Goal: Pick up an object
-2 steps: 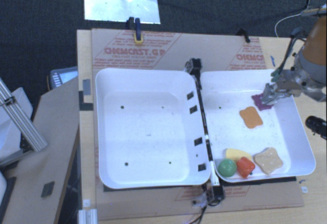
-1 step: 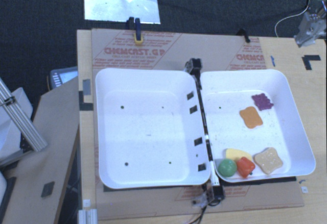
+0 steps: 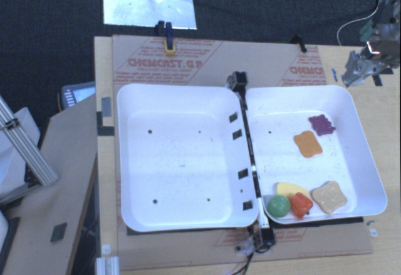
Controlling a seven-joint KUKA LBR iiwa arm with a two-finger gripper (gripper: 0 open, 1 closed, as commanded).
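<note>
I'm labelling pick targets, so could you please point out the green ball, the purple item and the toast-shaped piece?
green ball (image 3: 278, 206), camera view, its top
purple item (image 3: 321, 124), camera view, its centre
toast-shaped piece (image 3: 329, 197), camera view, its face

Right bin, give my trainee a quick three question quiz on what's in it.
1. True or false: the purple piece lies in the right bin.
2. Which item lies nearest the green ball? A) toast B) red piece C) orange piece
3. Fill in: the hand hangs past the right bin's ____ corner.

Key: 1 true; 2 B; 3 far right.
</note>
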